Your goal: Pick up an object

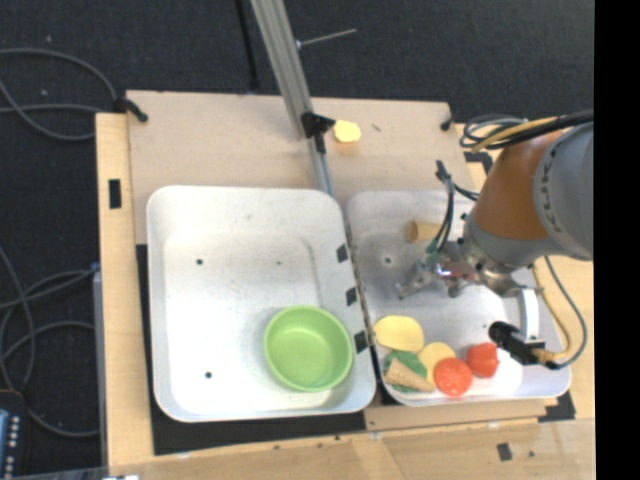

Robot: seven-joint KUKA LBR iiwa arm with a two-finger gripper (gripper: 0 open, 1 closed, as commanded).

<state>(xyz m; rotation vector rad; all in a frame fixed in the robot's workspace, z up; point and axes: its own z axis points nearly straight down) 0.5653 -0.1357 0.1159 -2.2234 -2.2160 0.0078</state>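
You are looking at the arm [530,193] reaching in from the right and leaning over the right bin [375,218], with the gripper [425,280] hanging low above the bare middle of that bin's floor. Its grey fingers are pointing toward the bin's left wall, and nothing is sitting between them. They look slightly parted, though the view is too soft at that spot for you to be sure, so I cannot tell how wide the claw is standing.

The things worth picking are lying along the near edge of the right bin: a yellow piece [399,332], a second yellow piece [436,355] just beside it, a cone-like tan piece [408,372] over something green, and two red pieces [453,376] and [482,359] touching or nearly touching. A small tan item [424,231] is lying near the far wall, close to the wrist. The left bin [200,228] is holding a green bowl [307,347], and a yellow bit [347,131] is resting out on the bench.

By my reading, the approach step is in hand and no grasp is made yet. The next move is asking you to shift the gripper toward the near cluster, settle over one piece standing apart from its neighbours, the first yellow piece being the fairest choice, then descend and close.
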